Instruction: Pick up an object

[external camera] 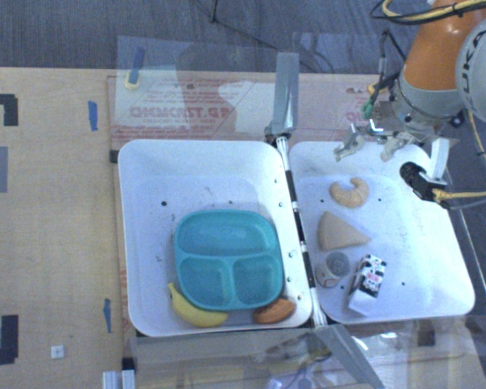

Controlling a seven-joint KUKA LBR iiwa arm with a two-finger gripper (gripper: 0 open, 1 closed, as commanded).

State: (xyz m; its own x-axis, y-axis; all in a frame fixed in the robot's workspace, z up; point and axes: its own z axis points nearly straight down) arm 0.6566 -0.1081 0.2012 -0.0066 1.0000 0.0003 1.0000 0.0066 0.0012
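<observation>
Camera view — faint red lettering on cardboard (190, 108), unreadable — "UK" on arm (470, 51)

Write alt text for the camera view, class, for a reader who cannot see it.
A grey and orange robot arm holds its gripper open above the far end of the right bin, just beyond a croissant, a tan wedge, a small cup and a carton. The left bin holds a teal divided plate, a banana and an orange item.
</observation>
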